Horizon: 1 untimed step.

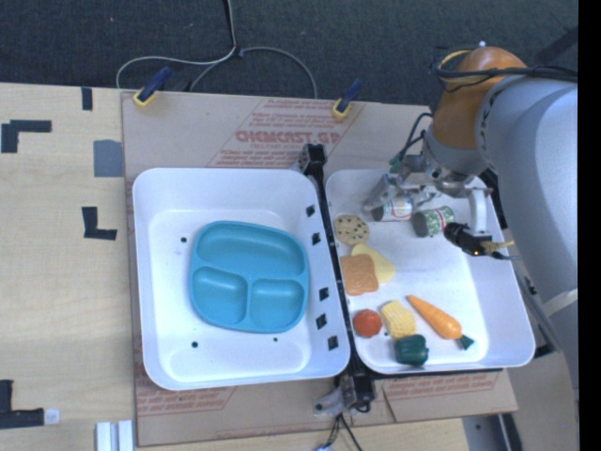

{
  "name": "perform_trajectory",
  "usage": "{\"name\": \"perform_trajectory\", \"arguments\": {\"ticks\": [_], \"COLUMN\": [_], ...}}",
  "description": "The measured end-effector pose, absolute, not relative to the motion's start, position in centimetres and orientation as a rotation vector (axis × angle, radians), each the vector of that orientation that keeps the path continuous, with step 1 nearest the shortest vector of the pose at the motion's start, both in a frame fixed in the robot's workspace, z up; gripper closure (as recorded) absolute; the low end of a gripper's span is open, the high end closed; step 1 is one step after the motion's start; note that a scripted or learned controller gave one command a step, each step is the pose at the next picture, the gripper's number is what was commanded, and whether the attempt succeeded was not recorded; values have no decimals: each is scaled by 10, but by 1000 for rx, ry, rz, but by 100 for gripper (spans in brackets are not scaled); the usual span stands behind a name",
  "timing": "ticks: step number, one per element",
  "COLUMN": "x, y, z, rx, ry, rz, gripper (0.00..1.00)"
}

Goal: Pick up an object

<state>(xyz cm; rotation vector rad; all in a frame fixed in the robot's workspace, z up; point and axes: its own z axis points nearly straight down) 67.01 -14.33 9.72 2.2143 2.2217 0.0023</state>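
My gripper (394, 203) hangs low over the back of the right bin (488, 294), below the orange-banded wrist. A small green and white can (434, 222) lies just to its right, close to it. A round speckled cookie (350, 228) sits a little to its left. Further forward lie a slice of toast (358, 274) on a yellow piece (378, 263), a red tomato (367, 323), a corn cob (398, 318), a carrot (437, 317) and a dark green pepper (410, 349). I see nothing held by the gripper.
The left bin (160, 205) holds a blue divided plate (250, 276). A black divider with clips (324, 252) runs between the bins. The grey arm (540, 158) covers the right bin's far right side. Cables run behind the bench.
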Motion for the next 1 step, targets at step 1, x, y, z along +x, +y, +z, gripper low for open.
{"name": "perform_trajectory", "arguments": {"ticks": [1], "x": [617], "y": [-76], "z": [190], "rx": [2214], "ry": [2227], "rz": [7], "gripper": [100]}}
